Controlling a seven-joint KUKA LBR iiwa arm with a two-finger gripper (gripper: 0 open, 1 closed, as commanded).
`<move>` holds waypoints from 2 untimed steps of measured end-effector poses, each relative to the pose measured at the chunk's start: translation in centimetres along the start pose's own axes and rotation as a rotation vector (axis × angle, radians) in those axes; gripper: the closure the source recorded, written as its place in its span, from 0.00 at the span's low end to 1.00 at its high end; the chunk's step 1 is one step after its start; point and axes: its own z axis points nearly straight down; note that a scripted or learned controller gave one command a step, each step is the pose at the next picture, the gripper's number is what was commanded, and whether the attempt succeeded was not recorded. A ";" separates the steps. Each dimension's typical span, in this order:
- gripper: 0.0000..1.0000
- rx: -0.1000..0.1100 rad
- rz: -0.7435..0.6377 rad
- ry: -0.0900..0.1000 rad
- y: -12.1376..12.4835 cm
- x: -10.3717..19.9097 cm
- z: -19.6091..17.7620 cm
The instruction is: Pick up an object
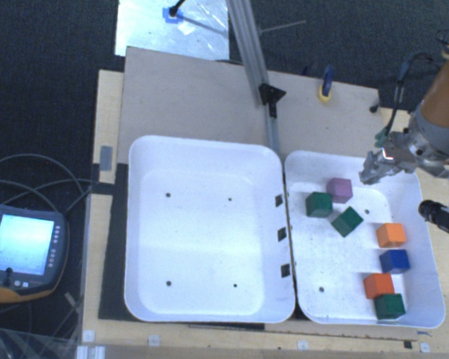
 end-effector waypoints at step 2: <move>1.00 -0.001 -0.001 0.001 -1.3 10.5 -1.6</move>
